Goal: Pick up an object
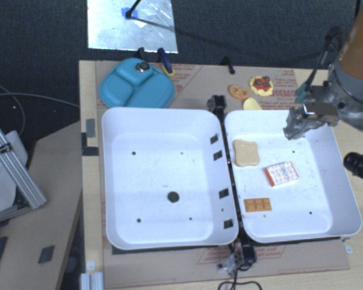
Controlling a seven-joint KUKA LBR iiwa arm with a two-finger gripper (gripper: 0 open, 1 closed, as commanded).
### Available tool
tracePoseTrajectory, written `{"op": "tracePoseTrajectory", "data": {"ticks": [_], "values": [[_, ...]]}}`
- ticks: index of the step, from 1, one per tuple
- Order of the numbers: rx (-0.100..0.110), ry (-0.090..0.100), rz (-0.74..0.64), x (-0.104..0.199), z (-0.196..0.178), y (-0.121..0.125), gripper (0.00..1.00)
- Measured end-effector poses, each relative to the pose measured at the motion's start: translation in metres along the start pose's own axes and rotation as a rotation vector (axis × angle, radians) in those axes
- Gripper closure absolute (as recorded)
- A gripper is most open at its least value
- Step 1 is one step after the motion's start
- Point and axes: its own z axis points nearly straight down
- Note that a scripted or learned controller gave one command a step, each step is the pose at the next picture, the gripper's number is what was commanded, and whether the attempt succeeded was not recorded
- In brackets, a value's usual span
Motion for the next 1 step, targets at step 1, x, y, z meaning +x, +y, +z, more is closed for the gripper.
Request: {"op": "tracePoseTrajectory", "data": {"ticks": [1], "values": [[0.009, 0.003, -0.012, 0.0396, 0.0288, -0.0147, 1.0]]}}
